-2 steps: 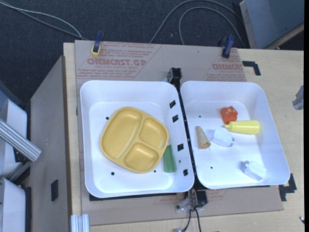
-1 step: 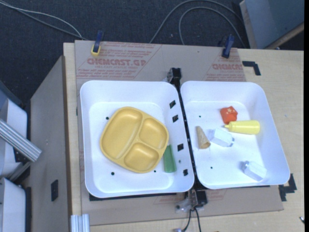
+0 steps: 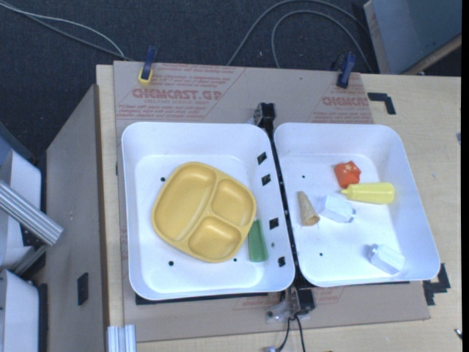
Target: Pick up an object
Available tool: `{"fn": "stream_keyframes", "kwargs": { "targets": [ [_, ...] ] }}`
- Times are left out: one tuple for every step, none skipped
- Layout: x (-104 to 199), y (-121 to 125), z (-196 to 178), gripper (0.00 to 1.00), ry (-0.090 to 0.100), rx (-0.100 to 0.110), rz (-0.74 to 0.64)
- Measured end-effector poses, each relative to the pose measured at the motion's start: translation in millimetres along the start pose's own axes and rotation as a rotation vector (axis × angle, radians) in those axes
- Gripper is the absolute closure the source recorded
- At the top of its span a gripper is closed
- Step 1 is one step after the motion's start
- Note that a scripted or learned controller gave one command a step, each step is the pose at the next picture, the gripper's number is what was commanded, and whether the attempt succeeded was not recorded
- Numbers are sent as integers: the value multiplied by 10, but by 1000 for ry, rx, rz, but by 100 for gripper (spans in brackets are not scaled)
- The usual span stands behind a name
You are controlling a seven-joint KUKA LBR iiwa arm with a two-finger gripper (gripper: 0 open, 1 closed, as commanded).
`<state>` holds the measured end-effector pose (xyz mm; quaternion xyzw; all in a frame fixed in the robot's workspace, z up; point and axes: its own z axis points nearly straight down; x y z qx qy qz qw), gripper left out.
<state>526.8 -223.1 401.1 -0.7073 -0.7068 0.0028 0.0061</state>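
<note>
I cannot tell if my gripper is open or shut, or if it has hold of anything.

Two white bins sit side by side on a brown board (image 3: 242, 86). Two blue clips (image 3: 147, 65) pinch the back edge of the board, one near each back corner.

The left bin (image 3: 135, 196) has a big yellow plate (image 3: 204, 211) in it. The plate has three parts and lies flat in the middle of the bin, turned a bit. A small green stick (image 3: 256, 242) lies just beside the plate, near the front right corner of this bin.

The right bin (image 3: 410, 189) has five small things I could pick. A red block (image 3: 348, 173) sits near the middle, a bit toward the back edge. A yellow bottle (image 3: 370, 193) lies on its side just in front of the red block, and they look like they touch. A brown cone (image 3: 308, 208) lies near the left edge of this bin, with its point toward the back. A clear cup (image 3: 338, 210) lies just beside the cone, between the cone and the yellow bottle. A second clear thing (image 3: 385, 257) lies by itself near the front right corner, well apart from the rest. I cannot tell what it is.

Small black clips (image 3: 264, 158) sit along the line where the two bins meet.
</note>
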Motion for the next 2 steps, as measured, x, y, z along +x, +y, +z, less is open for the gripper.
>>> {"fn": "stream_keyframes", "kwargs": {
  "targets": [
    [154,29,-1441,100,-12,-31,-5],
    [525,-366,86,100,2,4,-2]
  ]
}}
